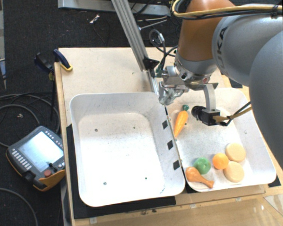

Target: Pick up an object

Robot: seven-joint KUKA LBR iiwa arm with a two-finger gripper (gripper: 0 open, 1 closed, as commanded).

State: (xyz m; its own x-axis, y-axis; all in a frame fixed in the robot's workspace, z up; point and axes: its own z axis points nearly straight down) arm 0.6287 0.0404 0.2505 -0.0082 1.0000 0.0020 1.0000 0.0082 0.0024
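Two carrots [180, 122], two buns [236, 152], one orange [220, 161].

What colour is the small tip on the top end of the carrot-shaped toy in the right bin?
Green, capping the orange carrot-shaped toy; clearest in the camera view.

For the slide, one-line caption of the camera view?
KUKA arm's gripper hovers above toy carrot in right bin.

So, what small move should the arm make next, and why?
Probably move the pincer slightly right and down toward the toy carrot. The carrot lies in the right bin just below it, beside the divider, apart from the other toys.
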